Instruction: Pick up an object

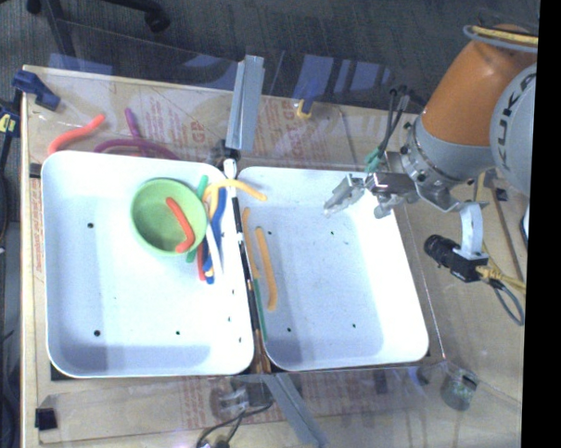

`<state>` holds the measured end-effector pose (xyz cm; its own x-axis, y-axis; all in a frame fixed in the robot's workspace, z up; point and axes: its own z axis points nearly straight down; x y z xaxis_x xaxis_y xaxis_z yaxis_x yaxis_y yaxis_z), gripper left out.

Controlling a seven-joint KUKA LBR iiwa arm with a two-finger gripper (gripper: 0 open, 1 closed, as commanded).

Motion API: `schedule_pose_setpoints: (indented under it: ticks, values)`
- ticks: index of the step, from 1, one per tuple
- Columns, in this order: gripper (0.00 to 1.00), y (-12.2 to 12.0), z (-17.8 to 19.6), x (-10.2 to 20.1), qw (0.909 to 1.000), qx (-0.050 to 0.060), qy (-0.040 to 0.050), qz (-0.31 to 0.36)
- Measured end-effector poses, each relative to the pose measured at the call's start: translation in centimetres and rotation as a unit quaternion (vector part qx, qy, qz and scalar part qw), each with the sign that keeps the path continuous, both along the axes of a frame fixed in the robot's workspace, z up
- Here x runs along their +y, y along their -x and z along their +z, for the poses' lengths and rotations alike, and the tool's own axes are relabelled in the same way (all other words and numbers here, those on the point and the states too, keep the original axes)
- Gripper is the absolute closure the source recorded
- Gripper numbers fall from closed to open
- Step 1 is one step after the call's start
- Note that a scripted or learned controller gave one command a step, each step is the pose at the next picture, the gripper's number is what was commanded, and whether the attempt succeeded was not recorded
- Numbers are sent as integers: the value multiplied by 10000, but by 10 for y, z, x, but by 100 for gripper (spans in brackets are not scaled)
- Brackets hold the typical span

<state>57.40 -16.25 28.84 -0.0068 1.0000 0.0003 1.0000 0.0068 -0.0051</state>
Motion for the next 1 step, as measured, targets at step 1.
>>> schedule_pose_setpoints:
  ticks: [1]
  values:
    - [0,-18,-196,26,9950,-17,4,997]
